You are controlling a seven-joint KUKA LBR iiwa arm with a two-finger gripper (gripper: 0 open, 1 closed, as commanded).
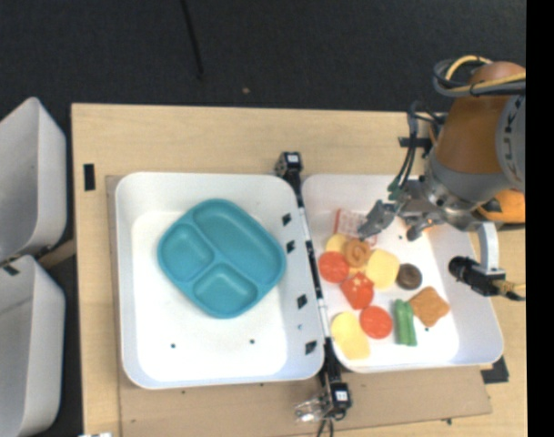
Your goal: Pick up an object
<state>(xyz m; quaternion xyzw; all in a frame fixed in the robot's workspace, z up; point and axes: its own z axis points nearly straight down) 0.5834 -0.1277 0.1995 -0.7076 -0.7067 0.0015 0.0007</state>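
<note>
Camera view has the gripper (pixel 382 218) hovering, jaws spread and holding nothing, over the right bin (pixel 472 344). Just near-left, the small tan pastry (pixel 357 252) looks light, stiff and smooth; pinch across its middle.

Light: bright, even, from overhead
Glare: white bins (pixel 149 353) nearly washed out
Shadows: soft, faint under the teal plate (pixel 222 256)
Sharpness: slightly soft; arm (pixel 472 144) mildly blurred
Surround: dark floor

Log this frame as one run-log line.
arm: over right bin | gripper: above toy food pile, nothing seen held | left bin: blue tray | pick: not done
</note>
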